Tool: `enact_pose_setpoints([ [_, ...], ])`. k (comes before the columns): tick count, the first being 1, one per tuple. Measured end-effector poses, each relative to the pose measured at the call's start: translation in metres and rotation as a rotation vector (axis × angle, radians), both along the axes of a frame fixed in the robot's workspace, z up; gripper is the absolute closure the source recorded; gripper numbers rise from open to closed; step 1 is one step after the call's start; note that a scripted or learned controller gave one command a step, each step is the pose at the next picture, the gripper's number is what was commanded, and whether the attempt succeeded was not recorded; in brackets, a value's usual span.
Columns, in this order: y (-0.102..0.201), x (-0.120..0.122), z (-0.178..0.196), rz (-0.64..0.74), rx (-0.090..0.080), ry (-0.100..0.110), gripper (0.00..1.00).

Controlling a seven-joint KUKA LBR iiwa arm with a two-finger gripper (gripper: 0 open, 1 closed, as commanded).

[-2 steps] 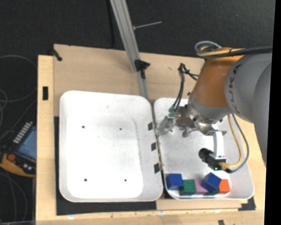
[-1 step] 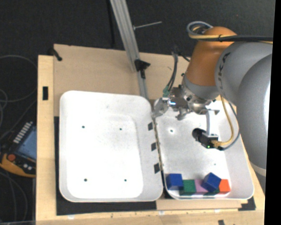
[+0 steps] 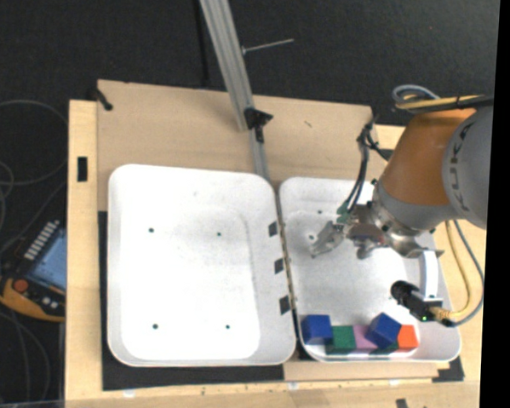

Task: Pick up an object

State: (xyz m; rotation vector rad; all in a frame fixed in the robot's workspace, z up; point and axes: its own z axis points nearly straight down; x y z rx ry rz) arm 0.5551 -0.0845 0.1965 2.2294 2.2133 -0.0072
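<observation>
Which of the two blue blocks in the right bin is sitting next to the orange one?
The right-hand blue block, touching the orange block near the bin's lower right corner. The other blue block sits farther left, beside the green block.

two white bins (image 3: pixel 192 264), two blue blocks (image 3: pixel 317 327), one green block (image 3: pixel 343 338), one pink block (image 3: pixel 364 339), one orange block (image 3: pixel 407 336)

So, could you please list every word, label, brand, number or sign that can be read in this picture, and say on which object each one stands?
No text can be read here.
Arm: dark marks on the grey part by the orange band, too cut off and blurred to read.
Handheld device left of the bench: lit screen and keys, too small to read.
Blocks and both bins: no lettering visible.
</observation>
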Motion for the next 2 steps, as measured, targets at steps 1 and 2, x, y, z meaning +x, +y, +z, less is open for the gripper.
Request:
enact_pose_setpoints([
  [1, -0.06, -0.019, 0.044, 0.002, -0.002, -0.009, 0.0],
  [2, -0.049, -0.001, -0.04, 0.009, 0.003, 0.003, 0.0],
])
